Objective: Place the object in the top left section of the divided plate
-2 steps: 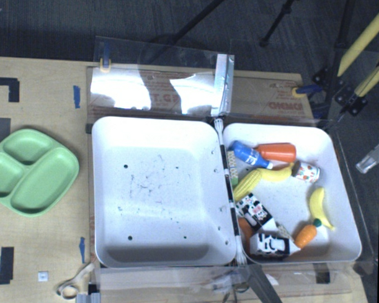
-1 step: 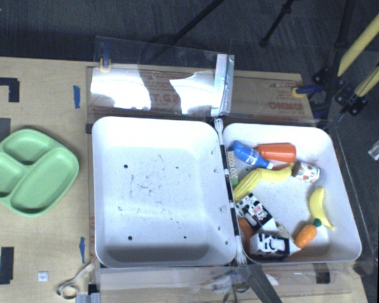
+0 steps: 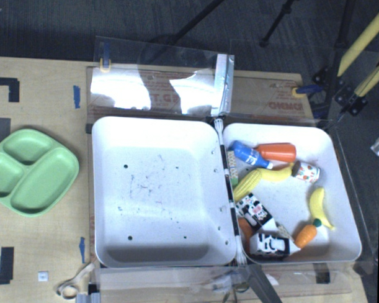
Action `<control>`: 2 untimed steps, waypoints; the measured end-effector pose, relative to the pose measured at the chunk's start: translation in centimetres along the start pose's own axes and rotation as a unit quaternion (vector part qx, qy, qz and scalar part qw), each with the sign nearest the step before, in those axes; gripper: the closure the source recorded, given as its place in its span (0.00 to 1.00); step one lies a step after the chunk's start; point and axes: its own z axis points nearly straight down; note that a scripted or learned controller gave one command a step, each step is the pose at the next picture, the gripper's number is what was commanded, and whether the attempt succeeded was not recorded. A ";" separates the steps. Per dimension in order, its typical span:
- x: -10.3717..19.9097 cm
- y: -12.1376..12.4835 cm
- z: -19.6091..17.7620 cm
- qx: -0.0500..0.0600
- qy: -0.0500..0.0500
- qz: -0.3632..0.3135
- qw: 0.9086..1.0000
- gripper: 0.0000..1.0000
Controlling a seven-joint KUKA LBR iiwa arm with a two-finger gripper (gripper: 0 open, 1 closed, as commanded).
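bench: two white bins [image 3: 154,190], one green divided plate [image 3: 32,171] (left); pincer state unknowable.

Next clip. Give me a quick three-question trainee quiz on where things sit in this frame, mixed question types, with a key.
1. True or false: the green divided plate lies inside the left bin.
2. Which bin holds the toys? A) left bin B) right bin C) both
3. Fill in: the toy carrot lies just below the ______ near the right bin's right wall.

Key: 1 false, it sits on the bench left of both bins; 2 B; 3 banana.
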 end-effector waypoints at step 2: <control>-0.4 0.6 -1.9 -0.001 -0.004 -0.003 1.000 1.00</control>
